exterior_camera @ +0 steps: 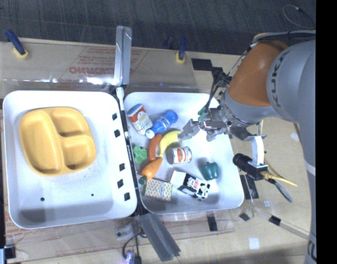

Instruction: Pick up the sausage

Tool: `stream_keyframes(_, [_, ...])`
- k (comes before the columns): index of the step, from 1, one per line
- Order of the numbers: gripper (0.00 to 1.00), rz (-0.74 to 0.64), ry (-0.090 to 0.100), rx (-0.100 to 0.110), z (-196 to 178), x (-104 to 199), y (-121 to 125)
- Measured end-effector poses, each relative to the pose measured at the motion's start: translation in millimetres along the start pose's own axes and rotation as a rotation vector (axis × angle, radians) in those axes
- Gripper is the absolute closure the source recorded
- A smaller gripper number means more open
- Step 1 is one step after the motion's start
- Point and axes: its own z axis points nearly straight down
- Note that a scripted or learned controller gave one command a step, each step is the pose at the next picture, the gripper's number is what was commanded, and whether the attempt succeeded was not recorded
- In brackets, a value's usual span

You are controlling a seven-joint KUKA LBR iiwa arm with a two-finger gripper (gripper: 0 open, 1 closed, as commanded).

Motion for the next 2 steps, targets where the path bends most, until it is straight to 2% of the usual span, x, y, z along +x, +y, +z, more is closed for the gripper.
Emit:
stream_keyframes(1, [0.00,-0.129,-0.005,-0.021,100,48,50])
stream_keyframes(2, [1.00,-0.132,-0.008,-0.025,88,46,51])
